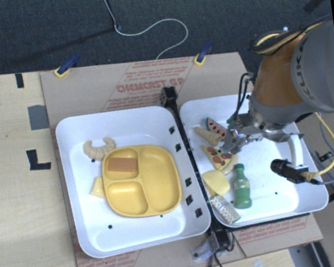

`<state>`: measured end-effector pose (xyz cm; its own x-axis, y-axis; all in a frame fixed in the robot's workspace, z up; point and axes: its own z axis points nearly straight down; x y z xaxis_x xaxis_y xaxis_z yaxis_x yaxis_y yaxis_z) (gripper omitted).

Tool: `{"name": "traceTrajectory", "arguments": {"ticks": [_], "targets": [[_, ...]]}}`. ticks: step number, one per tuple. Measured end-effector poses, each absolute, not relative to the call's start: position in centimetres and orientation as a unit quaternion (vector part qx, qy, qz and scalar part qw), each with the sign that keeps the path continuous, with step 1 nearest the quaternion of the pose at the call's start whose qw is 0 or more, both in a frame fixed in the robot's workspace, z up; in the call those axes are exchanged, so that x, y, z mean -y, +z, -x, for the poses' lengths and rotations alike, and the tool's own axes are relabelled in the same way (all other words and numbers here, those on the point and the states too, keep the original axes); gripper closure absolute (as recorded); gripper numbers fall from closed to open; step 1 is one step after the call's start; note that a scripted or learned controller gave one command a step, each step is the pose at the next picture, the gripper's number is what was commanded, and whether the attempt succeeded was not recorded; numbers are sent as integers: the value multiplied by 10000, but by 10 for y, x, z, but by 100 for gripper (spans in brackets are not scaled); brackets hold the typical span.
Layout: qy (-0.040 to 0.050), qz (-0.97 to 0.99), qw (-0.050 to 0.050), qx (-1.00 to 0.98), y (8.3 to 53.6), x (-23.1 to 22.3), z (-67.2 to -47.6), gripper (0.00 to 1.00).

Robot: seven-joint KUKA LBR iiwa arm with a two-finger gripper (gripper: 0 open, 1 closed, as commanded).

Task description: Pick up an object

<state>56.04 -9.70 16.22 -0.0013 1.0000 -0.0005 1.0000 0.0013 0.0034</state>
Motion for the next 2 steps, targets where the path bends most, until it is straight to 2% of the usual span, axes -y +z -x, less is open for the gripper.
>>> {"name": "traceTrajectory", "arguments": {"ticks": [1, 2], "targets": [[9, -7068, 14, -7074, 215, 101, -552, 100], [0, -7066, -1, -7076, 225, 101, -552, 100]]}}
